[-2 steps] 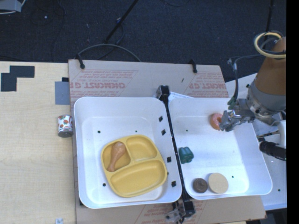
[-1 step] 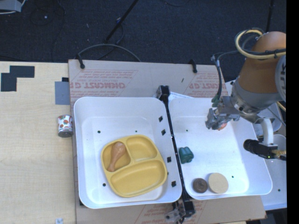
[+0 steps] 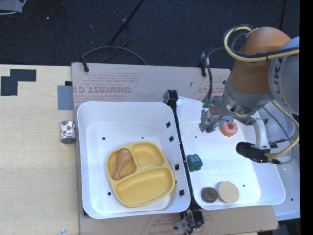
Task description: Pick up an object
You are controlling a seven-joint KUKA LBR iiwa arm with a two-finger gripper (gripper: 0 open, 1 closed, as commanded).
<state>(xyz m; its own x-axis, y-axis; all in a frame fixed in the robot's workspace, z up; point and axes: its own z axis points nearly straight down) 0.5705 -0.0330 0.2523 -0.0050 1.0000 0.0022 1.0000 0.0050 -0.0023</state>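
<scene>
One grey gripper (image 3: 209, 120): low over the far part of the shallow white bin on the view's right (image 3: 254, 180), not far from the divider between the bins; open or closed cannot be told from this slant.
Nearest thing: small orange-pink ring-shaped toy (image 3: 228, 129), just beside the gripper on the view's right, seemingly resting on the bin floor; not visibly gripped.
Further out, same bin: lumpy teal toy (image 3: 194, 162) close against the divider; dark brown round disc (image 3: 210, 194) and pale tan round disc (image 3: 228, 192) side by side at the near edge, touching or very nearly.
Shallow white bin on the view's left (image 3: 98, 131): yellow three-compartment plastic plate (image 3: 146, 187), with a tan toy drumstick (image 3: 122, 163) in its far-left compartment.
Outside the bins: small patterned can (image 3: 68, 131) on the pale wooden bench (image 3: 34, 170), just beside the left bin.
Done so far: gripper down at the right bin, next to a candidate; nothing seen lifted.
Left to do: close on one thing, probably the ring-shaped toy as the nearest, then raise it clear of the bin.
Progress, as a judgement: early, short of any confirmed grasp.
</scene>
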